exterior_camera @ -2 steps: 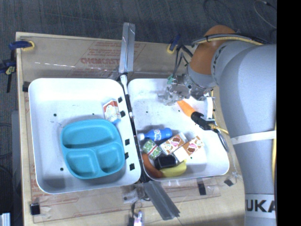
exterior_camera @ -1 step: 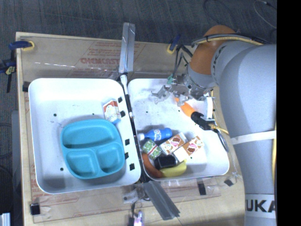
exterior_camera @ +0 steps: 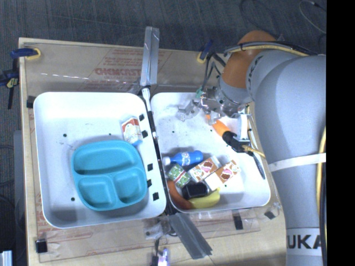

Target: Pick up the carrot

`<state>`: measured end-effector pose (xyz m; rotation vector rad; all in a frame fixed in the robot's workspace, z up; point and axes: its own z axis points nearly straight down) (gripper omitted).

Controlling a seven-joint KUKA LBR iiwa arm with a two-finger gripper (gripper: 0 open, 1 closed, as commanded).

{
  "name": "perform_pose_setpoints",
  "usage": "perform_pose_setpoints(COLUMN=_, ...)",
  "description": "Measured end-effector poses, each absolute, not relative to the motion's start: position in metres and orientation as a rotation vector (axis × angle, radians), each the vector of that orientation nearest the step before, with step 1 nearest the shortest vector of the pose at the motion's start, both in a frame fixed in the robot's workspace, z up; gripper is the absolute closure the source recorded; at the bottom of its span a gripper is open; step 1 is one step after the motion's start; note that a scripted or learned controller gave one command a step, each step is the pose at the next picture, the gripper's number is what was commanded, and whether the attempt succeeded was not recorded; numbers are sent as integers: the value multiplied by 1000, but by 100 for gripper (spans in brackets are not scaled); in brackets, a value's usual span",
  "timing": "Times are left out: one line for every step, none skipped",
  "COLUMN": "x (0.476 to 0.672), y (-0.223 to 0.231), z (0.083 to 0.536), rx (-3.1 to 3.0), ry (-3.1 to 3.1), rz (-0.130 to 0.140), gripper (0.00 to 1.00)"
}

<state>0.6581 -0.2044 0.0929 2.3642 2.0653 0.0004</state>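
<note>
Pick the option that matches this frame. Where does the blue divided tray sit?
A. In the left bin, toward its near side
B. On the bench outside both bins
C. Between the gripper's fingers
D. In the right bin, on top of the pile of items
A: the blue divided tray lies flat on the floor of the left bin, with a small carton beside the divider just beyond it.

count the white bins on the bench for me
2. The left bin holds a blue divided tray and a small carton. The right bin holds a pile of small items near its front; the carrot lies by the arm.
</note>
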Motion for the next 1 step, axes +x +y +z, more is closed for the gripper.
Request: perform_pose_setpoints(x=629, y=-205, z=92, rx=2325, ry=2117, rz=-3, gripper=0)
